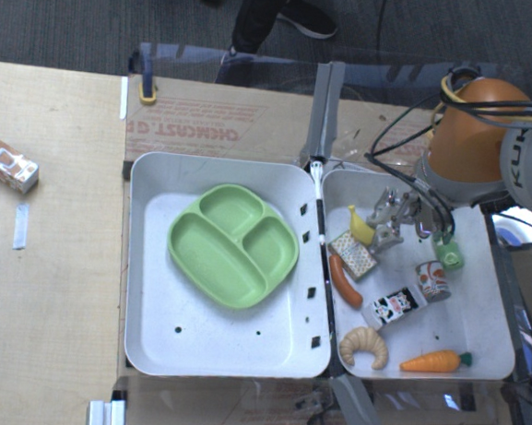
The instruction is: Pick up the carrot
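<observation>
Arm over the right bin, carrot lying free at that bin's near edge.

Left to right: the left shallow white bin (144,335) carries a green three-compartment plastic plate (234,244) at its middle. In the right shallow white bin (497,301), a red sausage (344,281) lies by the left wall and a tan croissant (365,346) sits near the front-left corner. The metal two-finger gripper (389,229) hangs toward the back edge beside a yellow banana (361,226), fingers parted, nothing between them. The orange carrot with green top (434,361) lies along the front edge, well apart from the gripper.
</observation>
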Controlling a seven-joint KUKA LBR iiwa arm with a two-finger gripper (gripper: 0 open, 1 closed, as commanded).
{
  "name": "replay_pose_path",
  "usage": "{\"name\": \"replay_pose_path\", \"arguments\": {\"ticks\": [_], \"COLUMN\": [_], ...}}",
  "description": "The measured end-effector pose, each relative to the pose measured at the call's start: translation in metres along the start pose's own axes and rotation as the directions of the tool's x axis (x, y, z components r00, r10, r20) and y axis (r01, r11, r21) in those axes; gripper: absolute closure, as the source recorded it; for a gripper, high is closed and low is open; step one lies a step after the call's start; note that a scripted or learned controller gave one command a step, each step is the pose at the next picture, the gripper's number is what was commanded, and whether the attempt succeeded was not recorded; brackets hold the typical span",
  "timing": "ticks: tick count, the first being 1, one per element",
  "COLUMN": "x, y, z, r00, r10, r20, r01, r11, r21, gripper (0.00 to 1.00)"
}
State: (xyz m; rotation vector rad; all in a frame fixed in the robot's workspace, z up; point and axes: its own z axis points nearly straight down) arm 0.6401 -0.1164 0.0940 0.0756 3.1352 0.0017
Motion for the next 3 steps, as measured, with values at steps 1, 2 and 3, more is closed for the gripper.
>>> {"name": "replay_pose_path", "arguments": {"ticks": [1,2,3], "x": [-0.018,-0.009,0.012], "y": [0.012,0.008,0.014], "z": [0.0,0.0,0.0], "r00": [0.949,1.0,0.85], "r10": [0.314,0.011,-0.527], "r20": [0.002,0.0,0.001], "r01": [-0.314,-0.011,0.527], "r11": [0.949,1.0,0.85], "r21": [0.001,0.001,0.0], "gripper": [1.0,1.0,1.0]}}
